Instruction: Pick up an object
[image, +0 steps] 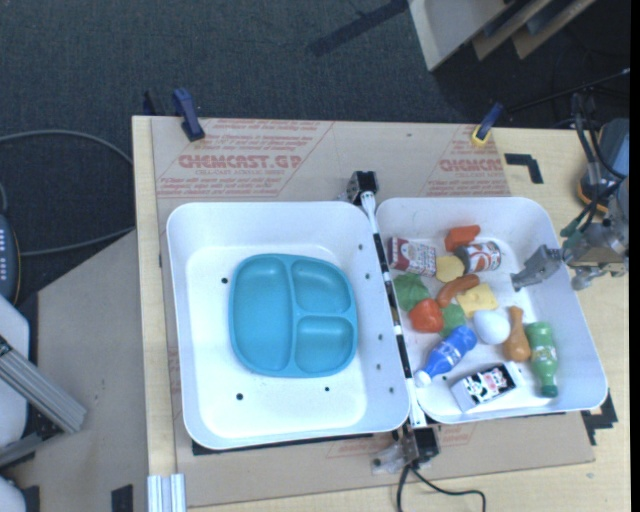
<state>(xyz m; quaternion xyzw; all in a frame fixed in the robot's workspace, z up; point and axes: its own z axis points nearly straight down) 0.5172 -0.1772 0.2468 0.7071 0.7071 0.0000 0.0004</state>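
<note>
The right bin (575, 330) holds a heap of small objects: a red and white packet (412, 255), a red and white can (484, 257), an orange sausage (458, 288), a yellow block (478, 300), a white egg (491, 326), a blue bottle (447, 353), a green bottle (541, 358) and a black and white carton (485, 385). My gripper (556, 272) hangs over the bin's right part, above and right of the heap. Its fingers stand apart with nothing between them.
The left bin (200, 250) holds a blue divided plate (293, 313). A green toy (408, 292) and a red one (426, 316) lie near the wall between the bins. Clamps (187, 112) grip the bench's far edge.
</note>
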